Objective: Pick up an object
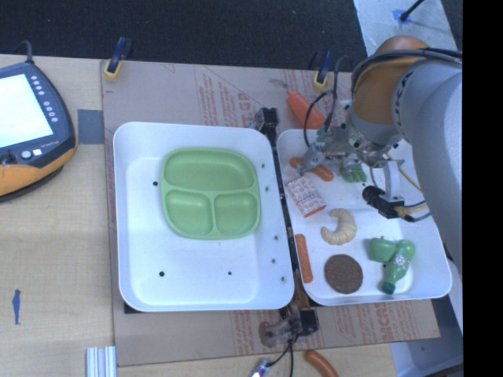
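Jaws apart, with bare white bin floor showing between them, nothing caught. Gripper (332, 163) hanging low over the right bin (428, 289), just above the croissant (340, 226) and a little to its left. Closest thing to grab: a small orange carrot piece (313, 169), lying flat up and to the left of the croissant, right by the left jaw. Probably a light plastic toy, hard and smooth, so likely to slip or roll away if pinched at the rounded end. Best to squeeze across the thin middle, with one jaw on each long side. Needs a small slide to the left first, then a push down to the bin floor. Also close by: a red and white packet (305, 196) just left of the croissant, thin and flat, so hard to get under. A small green thing (354, 173) straight above the croissant, by the other jaw, too blurry to name. A brown cookie (343, 273) right below the croissant and a green bottle (393, 259) to the lower right. Far to the left of the croissant, a green plate (211, 192) in the left bin (137, 234).
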`<action>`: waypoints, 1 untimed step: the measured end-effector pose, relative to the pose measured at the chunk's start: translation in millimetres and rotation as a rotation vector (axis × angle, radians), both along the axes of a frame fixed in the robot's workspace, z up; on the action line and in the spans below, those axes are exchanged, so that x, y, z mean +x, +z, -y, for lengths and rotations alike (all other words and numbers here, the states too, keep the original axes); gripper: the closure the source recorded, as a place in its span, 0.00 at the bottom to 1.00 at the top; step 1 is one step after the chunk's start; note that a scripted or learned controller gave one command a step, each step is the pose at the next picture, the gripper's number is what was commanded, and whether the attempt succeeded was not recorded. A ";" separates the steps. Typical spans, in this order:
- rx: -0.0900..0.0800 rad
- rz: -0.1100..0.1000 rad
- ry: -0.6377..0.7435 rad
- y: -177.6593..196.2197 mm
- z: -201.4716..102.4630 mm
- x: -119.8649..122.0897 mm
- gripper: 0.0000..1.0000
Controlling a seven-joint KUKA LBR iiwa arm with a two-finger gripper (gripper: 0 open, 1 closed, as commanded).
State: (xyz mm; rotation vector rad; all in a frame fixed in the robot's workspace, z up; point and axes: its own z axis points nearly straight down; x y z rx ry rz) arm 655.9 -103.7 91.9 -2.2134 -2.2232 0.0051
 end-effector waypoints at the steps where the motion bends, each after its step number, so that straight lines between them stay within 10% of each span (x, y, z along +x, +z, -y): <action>1: 0.000 -0.001 0.001 0.0 -0.4 0.0 0.00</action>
